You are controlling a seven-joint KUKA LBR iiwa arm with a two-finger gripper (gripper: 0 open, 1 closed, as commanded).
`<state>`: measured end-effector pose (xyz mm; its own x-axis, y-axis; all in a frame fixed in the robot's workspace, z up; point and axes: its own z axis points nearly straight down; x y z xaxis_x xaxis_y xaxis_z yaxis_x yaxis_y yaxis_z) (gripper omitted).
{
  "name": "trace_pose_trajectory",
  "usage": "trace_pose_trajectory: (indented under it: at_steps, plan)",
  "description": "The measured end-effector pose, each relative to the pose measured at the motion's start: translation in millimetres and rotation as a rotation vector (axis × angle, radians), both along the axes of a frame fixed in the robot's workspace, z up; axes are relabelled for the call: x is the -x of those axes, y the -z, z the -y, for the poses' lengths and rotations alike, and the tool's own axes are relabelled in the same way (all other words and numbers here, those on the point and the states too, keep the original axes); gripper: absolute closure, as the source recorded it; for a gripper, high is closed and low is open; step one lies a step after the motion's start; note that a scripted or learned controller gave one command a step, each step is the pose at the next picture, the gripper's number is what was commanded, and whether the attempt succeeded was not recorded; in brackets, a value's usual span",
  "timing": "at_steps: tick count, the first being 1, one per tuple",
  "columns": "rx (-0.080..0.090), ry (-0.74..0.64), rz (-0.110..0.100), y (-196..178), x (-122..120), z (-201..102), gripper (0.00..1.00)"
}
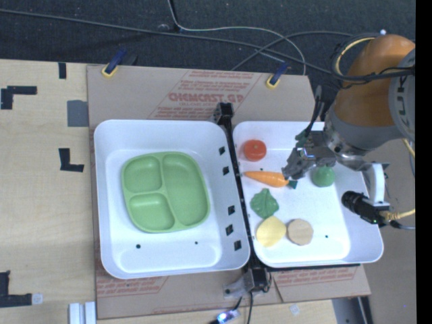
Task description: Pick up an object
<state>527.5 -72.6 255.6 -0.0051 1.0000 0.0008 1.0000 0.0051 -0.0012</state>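
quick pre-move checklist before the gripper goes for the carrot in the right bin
1. Carrot visible, lying flat in the right bin: ok.
2. Gripper close to the carrot's right end: ok.
3. Carrot between the fingers: cannot tell.
4. Carrot apart from the tomato and the green leafy piece: ok.
5. Green round object sits right beside the gripper, may get bumped: not ok.

**Arm reaching in from the right, claw low**

The grey arm (378,100) with its orange band enters from the right edge and bends downward to the left. Its claw (295,169) hangs at the wrist's left end, tips pointing down-left.
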Motion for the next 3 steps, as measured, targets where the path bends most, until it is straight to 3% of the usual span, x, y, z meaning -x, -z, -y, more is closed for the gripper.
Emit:
trace_pose_trajectory:
  at_steps: [3]
  plan:
    - [0.000,-0.002,-0.002,23.9,29.3,-173.1,1.00]
